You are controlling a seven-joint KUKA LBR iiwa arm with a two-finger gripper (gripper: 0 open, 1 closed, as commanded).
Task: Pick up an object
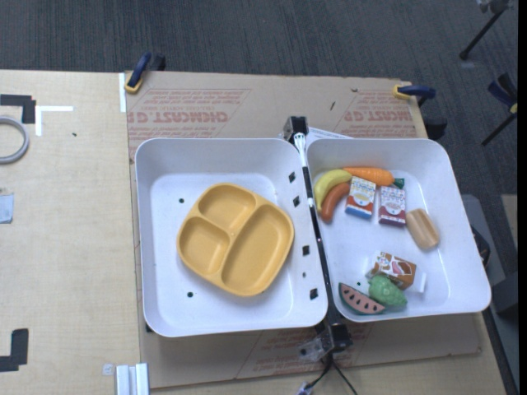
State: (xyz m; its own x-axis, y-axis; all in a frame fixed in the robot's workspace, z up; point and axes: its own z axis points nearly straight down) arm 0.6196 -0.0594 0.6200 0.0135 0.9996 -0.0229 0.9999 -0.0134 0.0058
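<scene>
Cam check from my end. Can't tell claw state from this feed, so not calling it wide, narrow or holding.

Big to small:
- Wood bench [66, 220], w/ a cardboard sheet [272, 105] lying on it under both bins. The sheet is clamped at the far corners: left clamp [140, 71], right clamp [414, 92].
- Left bin [156, 220] has one item, a yellow divided plate [236, 239]. It sits flat, roughly centred and turned a bit off square.
- Right bin [453, 262] has all the small pick candidates, in two clusters.
- Far cluster: banana [329, 179] nearest the shared wall, w/ a brown-orange sausage [331, 201] tucked against its inner curve. Carrot [369, 174] lies crosswise just behind the cartons. Blue-white carton [361, 197] and maroon carton [393, 205] are side by side, touching or nearly so. Tan bread piece [422, 229] is just right of the maroon one.
- Near cluster: watermelon slice [361, 300] at the near-left corner, w/ a green veg [387, 292] against it (type unclear). A small brown box [394, 268] is right behind the veg.
- Mid-floor of the right bin between the clusters is bare.
- Tape roll [10, 140] at the bench's left edge, partly cut off.
</scene>
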